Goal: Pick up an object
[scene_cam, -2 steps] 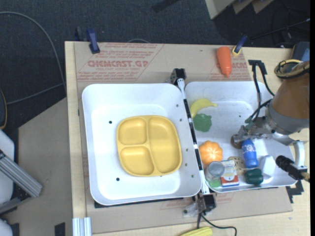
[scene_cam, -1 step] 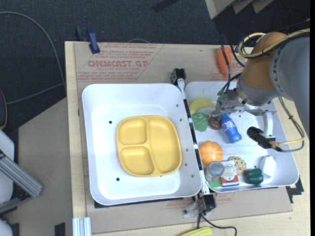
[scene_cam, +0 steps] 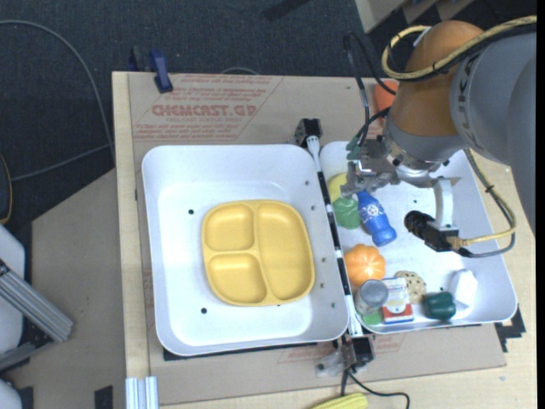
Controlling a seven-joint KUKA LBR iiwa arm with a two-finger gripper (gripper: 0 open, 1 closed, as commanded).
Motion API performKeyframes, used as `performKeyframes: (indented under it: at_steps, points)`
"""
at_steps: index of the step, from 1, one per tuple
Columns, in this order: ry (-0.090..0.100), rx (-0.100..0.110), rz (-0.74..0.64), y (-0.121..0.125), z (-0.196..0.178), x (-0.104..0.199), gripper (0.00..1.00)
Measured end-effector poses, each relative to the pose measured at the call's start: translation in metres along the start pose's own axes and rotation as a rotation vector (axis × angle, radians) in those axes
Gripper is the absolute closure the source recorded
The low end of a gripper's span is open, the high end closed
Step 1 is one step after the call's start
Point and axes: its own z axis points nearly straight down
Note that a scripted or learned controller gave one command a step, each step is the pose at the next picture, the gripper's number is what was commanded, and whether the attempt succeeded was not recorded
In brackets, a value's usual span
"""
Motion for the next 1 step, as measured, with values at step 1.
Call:
performKeyframes:
  at_steps: [1]
  points:
    - [0.0, 0.004, 0.002, -0.0403, -0.0212, -0.0012, 1.0]
